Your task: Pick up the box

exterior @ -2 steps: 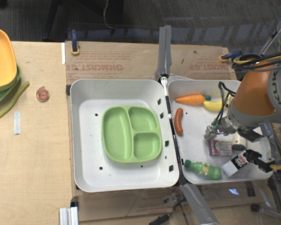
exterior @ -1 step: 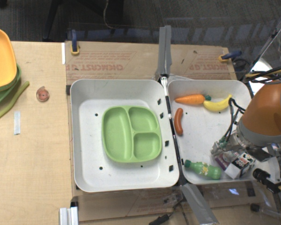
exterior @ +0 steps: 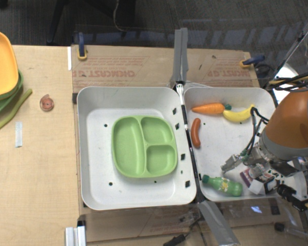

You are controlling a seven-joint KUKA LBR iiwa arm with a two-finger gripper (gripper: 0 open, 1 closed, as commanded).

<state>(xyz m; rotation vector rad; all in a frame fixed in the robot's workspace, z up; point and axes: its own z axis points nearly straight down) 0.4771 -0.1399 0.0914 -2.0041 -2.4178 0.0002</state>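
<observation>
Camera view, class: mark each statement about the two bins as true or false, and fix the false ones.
1. The green divided plate lies in the left bin. True.
2. The carrot lies in the left bin. False: it lies in the right bin, beside the banana.
3. The green bottle stands upright. False: it lies on its side.
4. The sausage lies near the right bin's left wall. True.
5. The end effector hangs over the right bin. True.
</observation>
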